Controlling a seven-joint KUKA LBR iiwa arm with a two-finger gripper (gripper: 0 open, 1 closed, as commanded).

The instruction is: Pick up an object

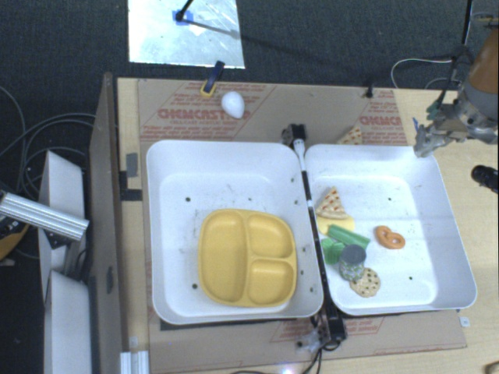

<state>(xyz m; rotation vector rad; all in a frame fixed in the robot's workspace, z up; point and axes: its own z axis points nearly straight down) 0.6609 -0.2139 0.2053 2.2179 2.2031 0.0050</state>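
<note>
So far nothing is being lifted: the gripper [427,140] is hanging over the far right corner of the right bin [437,209], at the end of the grey arm [477,104] with its orange band, and whether it is spread or pressed together I cannot tell, since it is too small and blurred here. No object is showing in its grasp. The things it could take are all lying in the right bin, gathered along that bin's left edge and middle: a waffle slice [330,202] near the divider, a green block [341,236] just below it, a small dark round jar [352,257] touching the green block's near end, a cookie [365,282] beside the jar toward the near edge, and a pretzel [389,237] sitting apart toward the centre. The left bin [175,185] is carrying a yellow divided tray [248,257]. A white egg [232,104] is resting on the bench beyond the bins' far edge. By my reading the task is only at its approach stage; choosing an object, descending, closing and lifting are all left to do.
</note>
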